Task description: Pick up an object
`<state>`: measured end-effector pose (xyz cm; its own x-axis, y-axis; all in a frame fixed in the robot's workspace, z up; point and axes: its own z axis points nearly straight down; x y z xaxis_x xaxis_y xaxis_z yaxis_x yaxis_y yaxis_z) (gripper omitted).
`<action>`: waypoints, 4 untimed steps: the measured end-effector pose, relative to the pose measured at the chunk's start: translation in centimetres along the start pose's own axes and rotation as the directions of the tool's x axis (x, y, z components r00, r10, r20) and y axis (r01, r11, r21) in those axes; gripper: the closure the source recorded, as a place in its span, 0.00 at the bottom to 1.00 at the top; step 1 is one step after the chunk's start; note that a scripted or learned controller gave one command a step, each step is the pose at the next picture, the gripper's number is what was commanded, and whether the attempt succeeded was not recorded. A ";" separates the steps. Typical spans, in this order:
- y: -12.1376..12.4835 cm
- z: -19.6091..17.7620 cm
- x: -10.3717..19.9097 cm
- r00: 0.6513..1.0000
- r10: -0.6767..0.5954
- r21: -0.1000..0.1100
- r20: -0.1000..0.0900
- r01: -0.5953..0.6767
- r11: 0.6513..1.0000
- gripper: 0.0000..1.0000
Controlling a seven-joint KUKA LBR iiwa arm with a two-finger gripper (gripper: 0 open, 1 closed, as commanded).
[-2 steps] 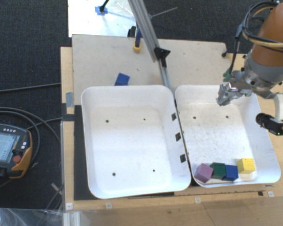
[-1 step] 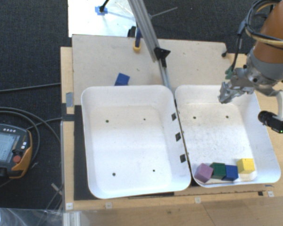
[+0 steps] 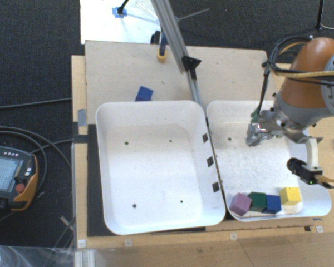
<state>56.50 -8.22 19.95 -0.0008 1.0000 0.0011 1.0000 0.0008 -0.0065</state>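
Several small blocks lie along the front edge of the right bin [image 3: 228, 121]: a purple block [image 3: 240, 203], a green block [image 3: 258, 199], a blue block [image 3: 273, 204] and a yellow block [image 3: 290, 196]. My gripper [image 3: 255, 136] hangs over the back half of that bin, well behind the blocks and apart from them. Nothing shows between its fingers. The orange band and grey wrist rise to its right.
The left bin [image 3: 108, 115] stands beside the right one. A blue block [image 3: 144, 94] lies on the bench behind the left bin. A slanted metal pole [image 3: 172, 32] crosses above the bins' back edge. A teach pendant [image 3: 8, 177] sits far left.
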 end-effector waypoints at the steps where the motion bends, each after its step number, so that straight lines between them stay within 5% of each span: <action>1: -3.1 11.2 -3.6 1.000 0.003 -0.004 0.000 -0.003 1.000 1.00; 2: 5.1 10.7 0.0 1.000 -0.009 -0.016 0.000 0.009 1.000 1.00; 3: 6.9 0.3 10.5 1.000 -0.013 -0.018 -0.003 0.013 1.000 1.00; 4: 2.9 -8.7 12.6 1.000 -0.007 -0.016 -0.001 0.007 1.000 1.00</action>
<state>59.43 4.36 28.64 -0.0082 1.0000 0.0021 0.9999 0.0081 0.0092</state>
